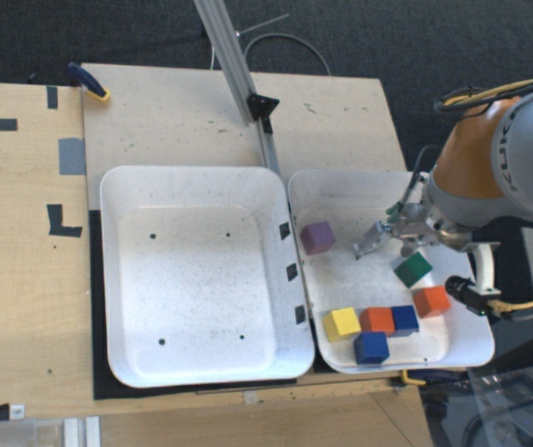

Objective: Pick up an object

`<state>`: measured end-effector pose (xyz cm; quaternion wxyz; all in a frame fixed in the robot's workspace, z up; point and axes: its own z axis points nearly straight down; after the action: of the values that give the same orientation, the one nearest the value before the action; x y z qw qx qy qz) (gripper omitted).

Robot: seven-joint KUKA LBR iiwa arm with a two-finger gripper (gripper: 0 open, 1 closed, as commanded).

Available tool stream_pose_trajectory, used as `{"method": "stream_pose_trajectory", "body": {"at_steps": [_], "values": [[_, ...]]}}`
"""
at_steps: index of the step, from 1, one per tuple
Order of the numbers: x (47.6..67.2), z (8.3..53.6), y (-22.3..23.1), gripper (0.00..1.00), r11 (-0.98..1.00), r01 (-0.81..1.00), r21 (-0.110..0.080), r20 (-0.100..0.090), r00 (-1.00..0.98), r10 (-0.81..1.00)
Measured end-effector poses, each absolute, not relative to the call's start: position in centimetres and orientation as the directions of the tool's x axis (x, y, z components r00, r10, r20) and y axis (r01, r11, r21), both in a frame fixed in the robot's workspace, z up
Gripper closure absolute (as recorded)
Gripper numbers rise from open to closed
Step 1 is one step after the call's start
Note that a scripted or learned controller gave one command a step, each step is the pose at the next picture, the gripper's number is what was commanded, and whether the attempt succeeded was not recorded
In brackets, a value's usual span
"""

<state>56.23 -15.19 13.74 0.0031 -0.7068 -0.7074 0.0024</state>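
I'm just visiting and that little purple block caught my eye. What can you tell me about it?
The small purple cube looks like a plain matte block, perhaps wood or foam, with slightly soft edges. It sits flat on the floor of the right-hand shallow white bin, in its upper left part near the wall shared with the other bin. It stands alone, touching no other block, and lies left of the two-finger gripper, apart from it.

You're looking at a robotics lab: plywood bench point(201, 110) with tape marks, two white bins point(117, 250), aluminium camera strut point(225, 40), loose cables point(285, 45), dark carpet floor point(416, 26).
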Motion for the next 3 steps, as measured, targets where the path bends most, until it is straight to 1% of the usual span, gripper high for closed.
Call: {"method": "stream_pose_trajectory", "body": {"at_steps": [1, 2, 3], "values": [[56.1, 8.9, -15.1, 0.00, 0.001, 1.000, -0.004, -0.001, -0.001, 1.000], [56.2, 10.1, -15.0, 1.00, 0.002, 1.000, -0.003, 0.001, -0.002, 1.000], [56.1, 14.4, -15.5, 1.00, 0.000, 1.000, 0.003, -0.001, 0.000, 1.000]]}}
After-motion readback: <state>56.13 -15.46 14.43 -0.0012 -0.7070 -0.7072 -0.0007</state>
